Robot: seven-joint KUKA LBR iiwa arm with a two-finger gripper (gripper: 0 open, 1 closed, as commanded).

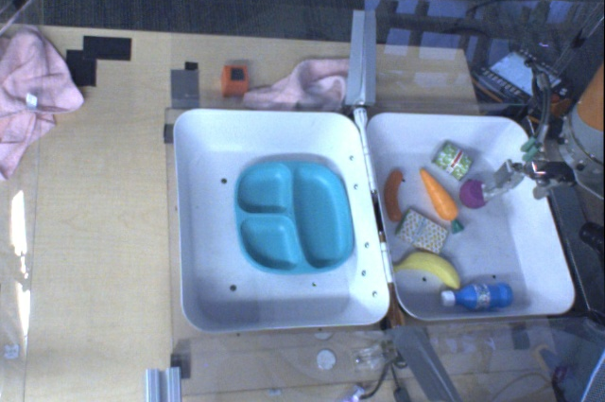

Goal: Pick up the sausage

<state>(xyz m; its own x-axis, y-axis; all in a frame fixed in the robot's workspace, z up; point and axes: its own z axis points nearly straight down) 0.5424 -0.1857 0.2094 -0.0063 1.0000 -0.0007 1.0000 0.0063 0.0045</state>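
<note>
Two shallow white plastic bins sat side by side on the pale wooden bench [95,230], the left bin [203,296] holding a smooth turquoise divided tray [293,216] with three rounded compartments. In the right bin [548,287], the short, glossy orange-brown sausage [393,194] lay near the left wall, just beside a tapered orange carrot [438,194], with a checkered square packet [422,230], a curved yellow banana [428,268], a blue bottle [482,297], a small green-labelled can [454,160] and a round purple piece [472,194] around them. The metal gripper [515,173] hung over the bin's right side, well apart from the sausage, though whether it was spread or pressed together could not be told.
</note>
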